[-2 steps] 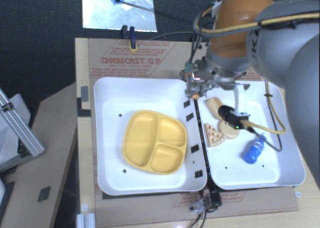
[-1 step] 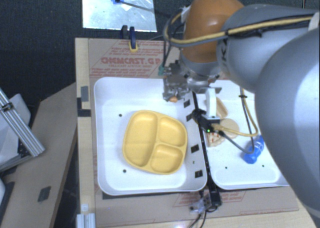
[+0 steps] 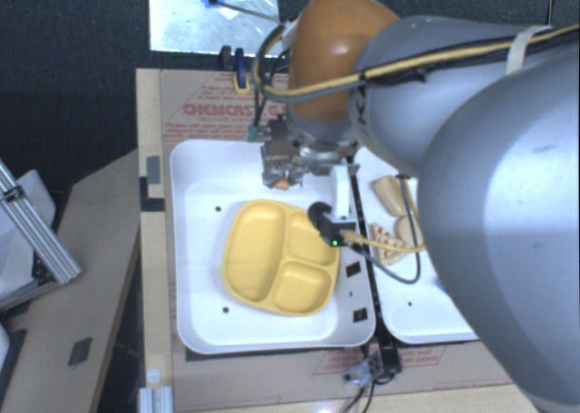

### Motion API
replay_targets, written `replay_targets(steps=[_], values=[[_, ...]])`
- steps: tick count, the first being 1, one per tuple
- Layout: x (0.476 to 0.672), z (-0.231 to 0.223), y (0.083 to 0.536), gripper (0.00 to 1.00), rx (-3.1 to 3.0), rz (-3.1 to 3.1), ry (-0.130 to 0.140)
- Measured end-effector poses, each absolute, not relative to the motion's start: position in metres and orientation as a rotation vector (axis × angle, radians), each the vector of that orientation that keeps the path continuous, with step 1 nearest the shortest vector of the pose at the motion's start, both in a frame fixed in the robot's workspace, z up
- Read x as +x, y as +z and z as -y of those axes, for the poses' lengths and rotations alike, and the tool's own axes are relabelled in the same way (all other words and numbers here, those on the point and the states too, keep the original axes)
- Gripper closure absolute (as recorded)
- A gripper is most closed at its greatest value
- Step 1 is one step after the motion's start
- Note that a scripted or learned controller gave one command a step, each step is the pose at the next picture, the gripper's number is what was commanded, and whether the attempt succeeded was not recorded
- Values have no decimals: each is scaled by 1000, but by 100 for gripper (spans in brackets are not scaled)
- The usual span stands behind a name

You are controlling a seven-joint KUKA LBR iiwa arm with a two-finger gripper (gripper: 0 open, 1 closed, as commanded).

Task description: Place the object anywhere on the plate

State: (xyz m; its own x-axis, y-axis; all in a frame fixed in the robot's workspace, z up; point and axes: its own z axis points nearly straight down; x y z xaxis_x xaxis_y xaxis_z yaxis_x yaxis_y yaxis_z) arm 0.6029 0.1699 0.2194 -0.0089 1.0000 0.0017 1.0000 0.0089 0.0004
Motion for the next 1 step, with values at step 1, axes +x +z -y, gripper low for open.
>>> replay_targets(steps=[1], values=[[603, -167, 220, 0, -2216, 2227, -2]])
